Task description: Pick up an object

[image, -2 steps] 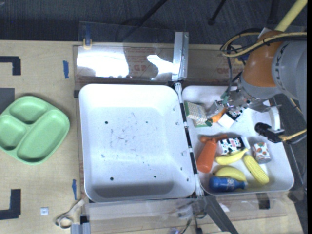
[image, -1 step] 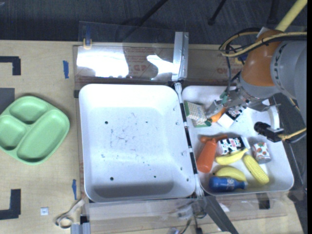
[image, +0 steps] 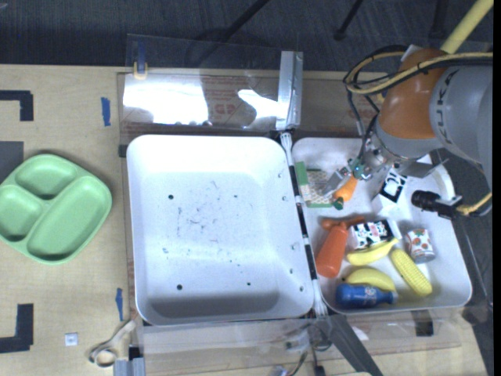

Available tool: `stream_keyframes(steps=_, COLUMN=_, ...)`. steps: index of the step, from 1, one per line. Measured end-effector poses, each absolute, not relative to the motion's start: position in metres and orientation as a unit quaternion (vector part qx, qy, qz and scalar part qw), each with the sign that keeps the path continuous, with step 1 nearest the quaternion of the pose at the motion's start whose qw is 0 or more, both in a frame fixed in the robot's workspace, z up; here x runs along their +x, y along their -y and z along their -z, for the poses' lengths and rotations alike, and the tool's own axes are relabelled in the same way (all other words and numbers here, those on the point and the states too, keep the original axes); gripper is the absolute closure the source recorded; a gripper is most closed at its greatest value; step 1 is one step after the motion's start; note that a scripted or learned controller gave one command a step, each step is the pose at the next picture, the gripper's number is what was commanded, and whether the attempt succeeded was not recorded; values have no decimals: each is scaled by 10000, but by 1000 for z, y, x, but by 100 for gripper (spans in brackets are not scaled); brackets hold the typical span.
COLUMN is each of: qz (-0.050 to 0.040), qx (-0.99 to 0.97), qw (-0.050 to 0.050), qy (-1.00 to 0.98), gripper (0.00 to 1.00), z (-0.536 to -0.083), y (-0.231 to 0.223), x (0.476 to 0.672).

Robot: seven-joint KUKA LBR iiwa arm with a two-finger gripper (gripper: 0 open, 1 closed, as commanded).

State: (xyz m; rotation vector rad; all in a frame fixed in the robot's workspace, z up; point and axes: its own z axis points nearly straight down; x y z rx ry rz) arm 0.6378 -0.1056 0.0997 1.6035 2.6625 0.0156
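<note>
Take the shallow white right-hand bin [image: 458, 284] as your landmark: every loose item lies in it, and the grey arm with the orange band [image: 415, 104] reaches over its far right corner. You will find the two-finger gripper [image: 362, 165] low over the bin's far portion, and whether it is spread or pressed together cannot be told from this slant. Immediately on the gripper's left and nearer side lies a small orange carrot-shaped toy with a green tip [image: 344, 189], its long axis running diagonally from the gripper end down toward the bin's left wall; it appears touching or just beside the tool, but nothing confirms a hold. To the left of that toy sits a flat green-and-white packet [image: 315, 186]. Nearer the bin's front you have a tall orange bottle [image: 332, 249], two yellow bananas [image: 371, 251], a yellow corn cob [image: 411, 272], a blue bottle lying on its side [image: 363, 294] and a small red-and-white can [image: 421, 244]. In my judgement the carrot toy is the nearest candidate, and any closing should run across its diagonal axis.
</note>
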Motion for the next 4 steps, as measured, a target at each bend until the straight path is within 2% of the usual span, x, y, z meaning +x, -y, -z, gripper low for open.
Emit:
stream_keyframes(steps=1, qz=-65, qx=5159, qw=153, qy=-8565, gripper=100, z=-109, y=104, x=638)
stream_keyframes(steps=2, qz=-64, qx=5159, qw=152, qy=-8565, gripper=0, z=-109, y=104, x=638)
stream_keyframes(steps=3, qz=-12, qx=3767, qw=13, qy=-9263, gripper=0, z=-86, y=110, x=604)
stream_keyframes(steps=4, qz=-27, qx=3780, qw=36, qy=-9258, gripper=100, z=-97, y=111, x=606)
